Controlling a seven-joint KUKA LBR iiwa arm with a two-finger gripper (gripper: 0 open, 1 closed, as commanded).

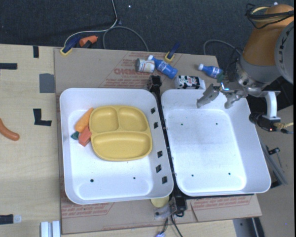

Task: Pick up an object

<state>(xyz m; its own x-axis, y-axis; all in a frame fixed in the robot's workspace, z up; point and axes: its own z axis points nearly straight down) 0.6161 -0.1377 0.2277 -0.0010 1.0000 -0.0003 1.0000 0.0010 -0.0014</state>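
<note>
The gripper hangs spread open with nothing in it over the right bin's far edge, while the yellow tray and carrot sit in the left bin, so closing here probably grabs just air.

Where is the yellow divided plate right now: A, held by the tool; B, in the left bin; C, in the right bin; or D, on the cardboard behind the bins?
B: the yellow divided plate lies flat inside the left bin, while the tool is over the far edge of the right bin.
</note>
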